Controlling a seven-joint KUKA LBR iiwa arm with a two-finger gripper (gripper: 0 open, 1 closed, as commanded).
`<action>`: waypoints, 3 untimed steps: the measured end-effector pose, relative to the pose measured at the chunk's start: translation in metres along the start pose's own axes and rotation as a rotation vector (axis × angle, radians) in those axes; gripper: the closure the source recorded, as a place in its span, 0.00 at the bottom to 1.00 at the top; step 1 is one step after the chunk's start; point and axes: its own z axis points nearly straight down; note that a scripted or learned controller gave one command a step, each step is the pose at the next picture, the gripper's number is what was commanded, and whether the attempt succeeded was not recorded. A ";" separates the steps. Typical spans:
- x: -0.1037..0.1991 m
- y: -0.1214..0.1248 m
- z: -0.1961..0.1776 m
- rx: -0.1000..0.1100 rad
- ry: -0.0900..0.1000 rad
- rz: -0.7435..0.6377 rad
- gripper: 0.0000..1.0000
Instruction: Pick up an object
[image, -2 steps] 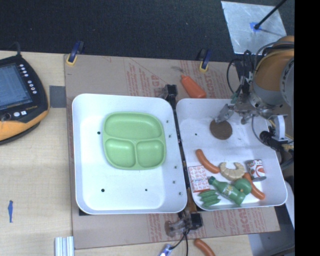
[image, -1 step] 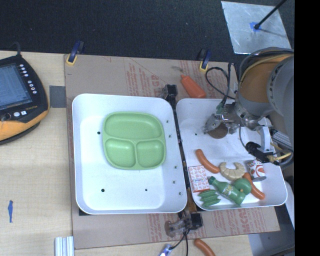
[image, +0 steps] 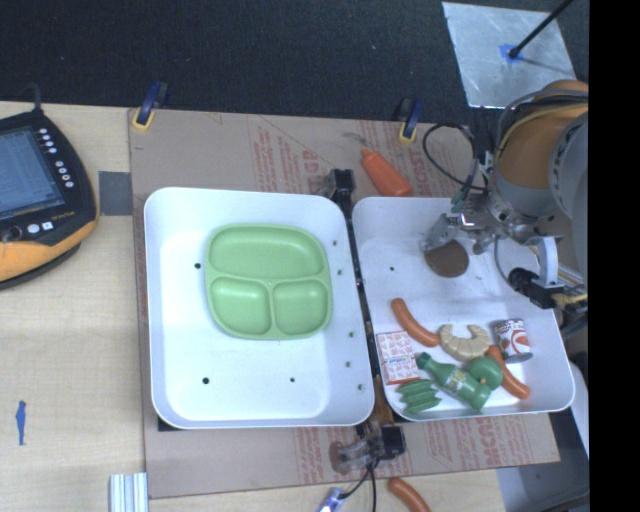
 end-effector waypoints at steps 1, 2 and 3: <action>-0.001 0.001 -0.012 -0.002 -0.002 -0.003 1.00; 0.000 0.001 -0.012 -0.002 -0.002 -0.004 0.00; 0.087 -0.085 -0.063 0.002 0.000 -0.004 0.00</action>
